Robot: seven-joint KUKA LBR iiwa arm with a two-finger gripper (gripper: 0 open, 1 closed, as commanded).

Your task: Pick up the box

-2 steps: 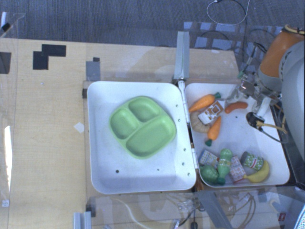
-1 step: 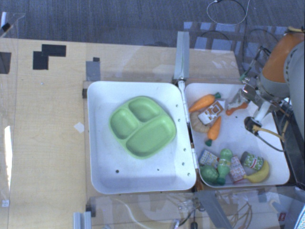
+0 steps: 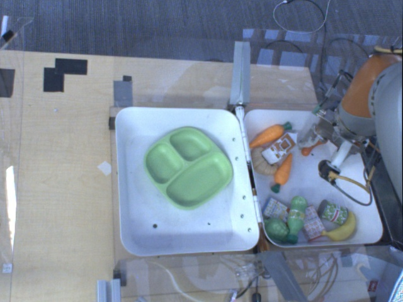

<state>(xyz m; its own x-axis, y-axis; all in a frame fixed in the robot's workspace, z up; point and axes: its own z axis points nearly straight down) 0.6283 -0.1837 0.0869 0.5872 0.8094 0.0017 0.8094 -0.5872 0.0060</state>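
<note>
Box [image 3: 279, 148] among carrots [image 3: 271, 134], just left of the tool [image 3: 313, 134]

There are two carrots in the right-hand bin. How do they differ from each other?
The upper carrot looks longer and fatter than the lower carrot. The upper carrot lies nearly level, green tip toward the gripper; the lower carrot stands steeper, green tip toward the bin's near side. The upper carrot lies above the small box in the view, the lower carrot below it. Both are orange with green tips, in the right bin.
</note>
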